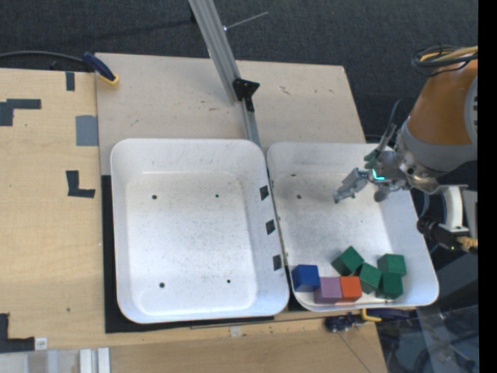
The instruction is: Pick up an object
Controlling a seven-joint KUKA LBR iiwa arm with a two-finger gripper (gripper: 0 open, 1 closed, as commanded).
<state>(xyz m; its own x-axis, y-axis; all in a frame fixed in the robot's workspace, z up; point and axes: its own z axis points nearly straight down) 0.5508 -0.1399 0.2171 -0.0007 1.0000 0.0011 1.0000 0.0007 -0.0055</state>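
**Gripper above right bin, blocks clustered at near edge**

The gripper (351, 186) hangs over the middle of the right bin (311, 169), well apart from the blocks. Whether its fingers are parted or closed cannot be told, and nothing is seen between them. The blocks lie along the bin's near edge: blue block (305, 277), purple block (331, 288), orange block (351, 287) and green blocks (378, 270) toward the near right corner.

1 fixed camera above the bench (194, 92) looks down slantwise on both bins (132, 208).
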